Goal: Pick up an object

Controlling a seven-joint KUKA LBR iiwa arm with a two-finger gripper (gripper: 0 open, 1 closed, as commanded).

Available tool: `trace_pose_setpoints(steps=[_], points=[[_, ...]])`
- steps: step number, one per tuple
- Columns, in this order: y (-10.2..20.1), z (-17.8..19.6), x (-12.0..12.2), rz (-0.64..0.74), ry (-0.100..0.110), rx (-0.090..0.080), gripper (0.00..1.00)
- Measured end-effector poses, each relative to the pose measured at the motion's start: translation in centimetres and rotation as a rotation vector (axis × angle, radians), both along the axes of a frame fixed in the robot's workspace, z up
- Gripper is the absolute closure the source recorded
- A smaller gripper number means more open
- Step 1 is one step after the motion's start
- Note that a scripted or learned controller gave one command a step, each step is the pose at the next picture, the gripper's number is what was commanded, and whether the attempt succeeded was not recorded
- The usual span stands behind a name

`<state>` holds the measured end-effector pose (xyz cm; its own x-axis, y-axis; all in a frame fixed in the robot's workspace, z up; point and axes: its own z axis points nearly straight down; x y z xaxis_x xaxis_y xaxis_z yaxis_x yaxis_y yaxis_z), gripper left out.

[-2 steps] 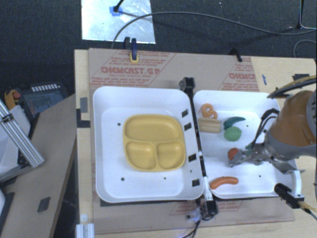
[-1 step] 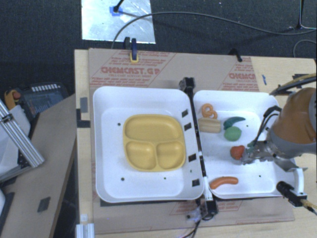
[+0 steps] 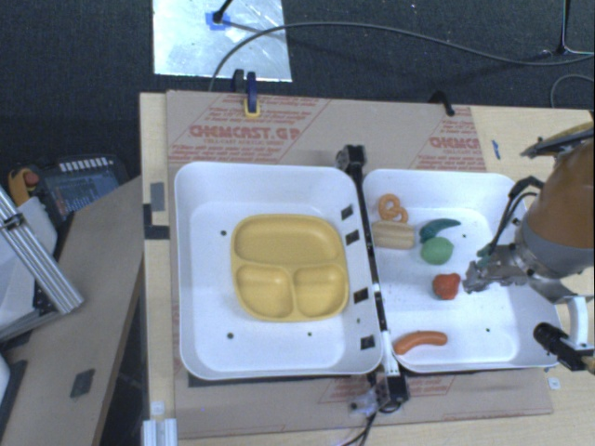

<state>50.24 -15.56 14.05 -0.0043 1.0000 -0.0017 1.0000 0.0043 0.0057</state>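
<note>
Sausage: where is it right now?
The sausage lies in the right bin, near its front edge, below the red toy and just right of the divider between the bins.

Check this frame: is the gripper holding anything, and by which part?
Nothing visibly held. The gripper sits just right of the red object in the right bin.

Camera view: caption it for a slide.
Grey arm's gripper beside small red toy in right white bin.

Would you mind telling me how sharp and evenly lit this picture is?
Camera view: soft throughout, fine detail smeared; the white bins look bright, nearly washed out; glare on the metal sheet; dark floor loses detail; the gripper appears blurry.
</note>
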Motion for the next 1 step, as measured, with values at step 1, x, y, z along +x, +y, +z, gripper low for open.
trace_pose_setpoints(steps=[1], points=[[-0.92, 5.23, 0.77, -0.001, -0.002, -0.001, 1.00]])
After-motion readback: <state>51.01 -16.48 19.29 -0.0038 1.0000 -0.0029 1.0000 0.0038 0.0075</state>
